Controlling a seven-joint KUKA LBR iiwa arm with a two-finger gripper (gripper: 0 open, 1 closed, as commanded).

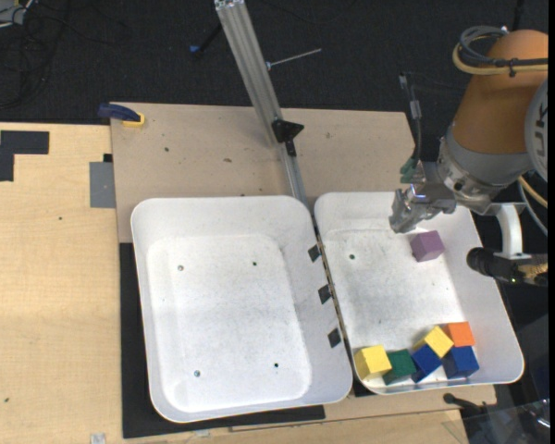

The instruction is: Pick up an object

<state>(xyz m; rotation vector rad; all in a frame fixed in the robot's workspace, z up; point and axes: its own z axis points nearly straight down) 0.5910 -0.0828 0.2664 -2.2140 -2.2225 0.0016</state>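
A purple block (pixel 427 245) lies alone on the floor of the right bin (pixel 388 285), near its far right side. Several more blocks cluster in that bin's near corner: a yellow block (pixel 373 360), a green one (pixel 400 366), blue ones (pixel 425 363) and an orange one (pixel 460 333). My gripper (pixel 408 213) hangs over the far part of the right bin, just up and left of the purple block. I see nothing held between its fingers.
The left bin (pixel 224 303) sits beside the right one, joined by black clips (pixel 323 292). An aluminium rail (pixel 256 72) slants up from between the bins. A blue-and-yellow clamp (pixel 122 114) lies at the board's far left corner.
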